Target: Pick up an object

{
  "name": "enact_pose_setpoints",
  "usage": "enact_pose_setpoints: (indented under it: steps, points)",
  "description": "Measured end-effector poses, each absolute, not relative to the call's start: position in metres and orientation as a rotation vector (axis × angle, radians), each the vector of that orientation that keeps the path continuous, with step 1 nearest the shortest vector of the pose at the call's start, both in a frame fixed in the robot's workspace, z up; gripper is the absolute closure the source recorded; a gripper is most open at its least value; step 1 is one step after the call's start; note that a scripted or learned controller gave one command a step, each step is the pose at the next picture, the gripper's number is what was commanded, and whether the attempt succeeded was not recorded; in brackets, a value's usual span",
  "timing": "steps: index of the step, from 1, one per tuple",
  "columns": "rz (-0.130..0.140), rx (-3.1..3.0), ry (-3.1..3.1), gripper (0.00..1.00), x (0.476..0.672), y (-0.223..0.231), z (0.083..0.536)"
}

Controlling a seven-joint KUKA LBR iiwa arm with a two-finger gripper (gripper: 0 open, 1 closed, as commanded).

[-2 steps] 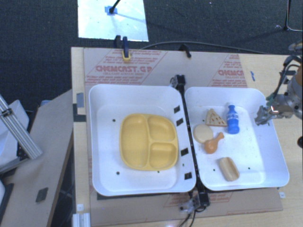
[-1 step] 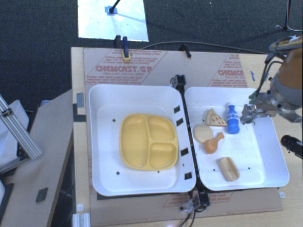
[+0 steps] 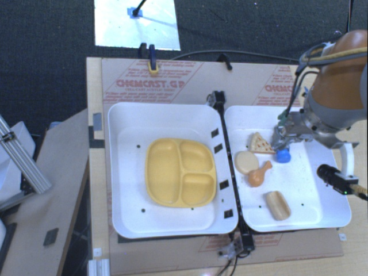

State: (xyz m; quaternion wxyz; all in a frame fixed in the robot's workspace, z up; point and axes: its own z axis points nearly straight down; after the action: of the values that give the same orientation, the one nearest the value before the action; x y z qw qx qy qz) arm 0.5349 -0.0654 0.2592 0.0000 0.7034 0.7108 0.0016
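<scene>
The right bin (image 3: pixel 322 211) holds several toy foods: a sandwich wedge (image 3: pixel 261 144), a pale round disc (image 3: pixel 246 162), an orange drumstick (image 3: pixel 259 174), a tan bread roll (image 3: pixel 278 205) and a small blue piece (image 3: pixel 283 156). My gripper (image 3: pixel 281 143) hangs low over the bin's upper middle, right above the blue piece and just right of the wedge. The view does not settle whether anything sits between its tips.
The left bin (image 3: pixel 126 154) holds a yellow divided plate (image 3: pixel 180 172). A black clip strip (image 3: pixel 225 171) runs along the seam between the bins. The arm's orange and grey body (image 3: pixel 339 79) looms over the right bin's far right corner.
</scene>
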Motion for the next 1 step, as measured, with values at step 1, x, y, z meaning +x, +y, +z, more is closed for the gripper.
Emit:
enact_pose_setpoints:
  steps: [1]
  points:
    - [0.004,2.212,2.231,1.00,0.5281,-0.0190,0.2438]
